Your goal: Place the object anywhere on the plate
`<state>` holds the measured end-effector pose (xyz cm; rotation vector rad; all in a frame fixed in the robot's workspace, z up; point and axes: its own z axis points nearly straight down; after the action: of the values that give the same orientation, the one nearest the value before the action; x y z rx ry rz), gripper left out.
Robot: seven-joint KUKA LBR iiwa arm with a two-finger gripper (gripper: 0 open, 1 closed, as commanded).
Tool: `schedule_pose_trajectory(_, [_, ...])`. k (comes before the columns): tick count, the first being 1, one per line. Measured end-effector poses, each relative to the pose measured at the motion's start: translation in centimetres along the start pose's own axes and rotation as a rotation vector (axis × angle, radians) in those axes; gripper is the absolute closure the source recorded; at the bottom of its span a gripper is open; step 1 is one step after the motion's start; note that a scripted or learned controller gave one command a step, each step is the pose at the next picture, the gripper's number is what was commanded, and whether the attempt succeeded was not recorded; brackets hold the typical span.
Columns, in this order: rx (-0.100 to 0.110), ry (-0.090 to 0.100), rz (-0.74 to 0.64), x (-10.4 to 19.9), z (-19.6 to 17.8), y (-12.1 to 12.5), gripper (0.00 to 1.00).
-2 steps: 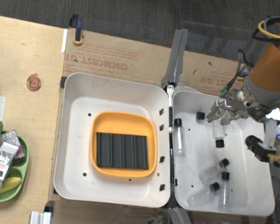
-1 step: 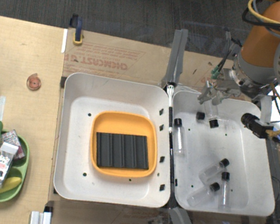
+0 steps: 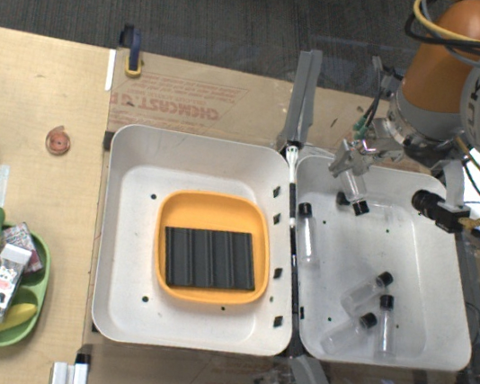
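Camera view: the tool [image 3: 355, 193] hangs over the right bin [image 3: 431, 355], beyond the clear vials [image 3: 377, 312] lying there — whether it is wide or narrow I cannot tell. The orange plate [image 3: 218, 215] sits left of that bin. Step in hand, seemingly: picking — next, descend onto a vial.

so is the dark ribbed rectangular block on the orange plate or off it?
On it. The dark ribbed rectangular block lies flat within the orange plate, in the left white bin.
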<state>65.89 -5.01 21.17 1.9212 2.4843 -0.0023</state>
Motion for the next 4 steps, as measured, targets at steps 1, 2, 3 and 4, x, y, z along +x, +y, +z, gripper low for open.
schedule_pose_trajectory(1, [-0.002,-0.001,-0.257,1.2,-2.8,0.4,1.0])
schedule_pose_trajectory(2, [-0.001,0.001,-0.506,0.9,-0.7,0.2,1.0])
schedule_pose_trajectory(3, [-0.003,-0.001,-0.641,-2.1,-2.0,-1.0,1.0])
schedule_pose_trajectory(4, [-0.005,-0.003,-0.85,-6.8,-7.4,-2.6,1.0])
